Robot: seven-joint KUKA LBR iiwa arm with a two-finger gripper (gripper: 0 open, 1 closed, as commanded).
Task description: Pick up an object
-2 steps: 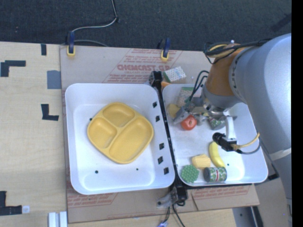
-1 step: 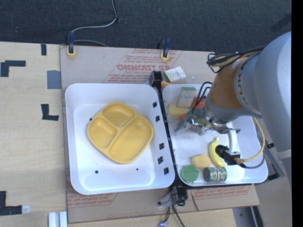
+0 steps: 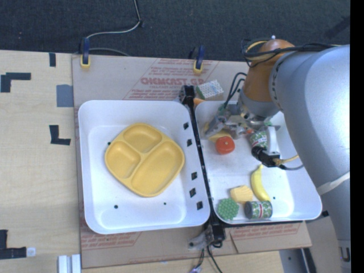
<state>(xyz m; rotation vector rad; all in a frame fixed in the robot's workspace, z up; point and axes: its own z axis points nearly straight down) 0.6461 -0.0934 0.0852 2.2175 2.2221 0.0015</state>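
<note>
Two bins on bench | right bin (image 3: 284,209): banana (image 3: 259,185), long axis near-far, curving | tomato (image 3: 225,145) just below end effector (image 3: 223,125) | finger spread: cannot tell | left bin (image 3: 94,209): yellow tray (image 3: 145,159)

A red tomato (image 3: 225,145) is seen in the right bin (image 3: 296,209), toward its ten o'clock part. A yellow banana (image 3: 260,184) is laid lengthwise at four o'clock from it, with a small can (image 3: 259,210) on its side just below.
</note>
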